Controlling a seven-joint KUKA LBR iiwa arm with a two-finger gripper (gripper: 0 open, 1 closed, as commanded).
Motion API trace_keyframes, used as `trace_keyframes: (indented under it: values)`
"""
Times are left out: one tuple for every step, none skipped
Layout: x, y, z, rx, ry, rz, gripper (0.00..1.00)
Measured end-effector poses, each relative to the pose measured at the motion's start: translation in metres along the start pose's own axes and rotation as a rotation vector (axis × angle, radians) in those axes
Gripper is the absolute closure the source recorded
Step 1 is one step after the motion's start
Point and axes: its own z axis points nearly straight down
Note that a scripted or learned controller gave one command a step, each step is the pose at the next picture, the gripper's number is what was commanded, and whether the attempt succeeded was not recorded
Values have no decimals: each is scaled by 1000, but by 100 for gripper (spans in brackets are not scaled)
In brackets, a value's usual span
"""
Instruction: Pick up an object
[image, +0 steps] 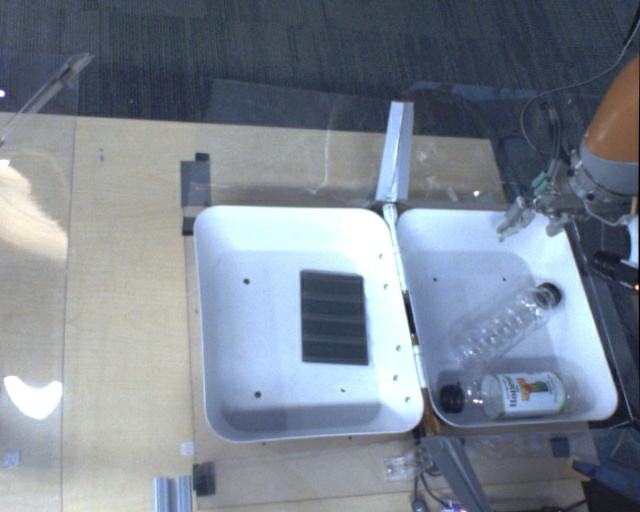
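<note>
Nothing legible anywhere. One printed label only — on the bottle with the dark cap (510, 393), lying on its side along the near wall of the right bin (590, 330). Label white with a green band and a small orange-red mark, lettering far too small and blurred to make out — no brand, no number. Beside it, the clear bottle (500, 322), lying at a slant with no label visible. On the left bin (220, 300), a dark ribbed pad (334, 317) with no visible lettering. No visible signs or stickers on the wooden surface (110, 300).
</note>
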Motion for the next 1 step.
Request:
trace_keyframes:
  values:
    - [48,-61,88,2,3,-146,0]
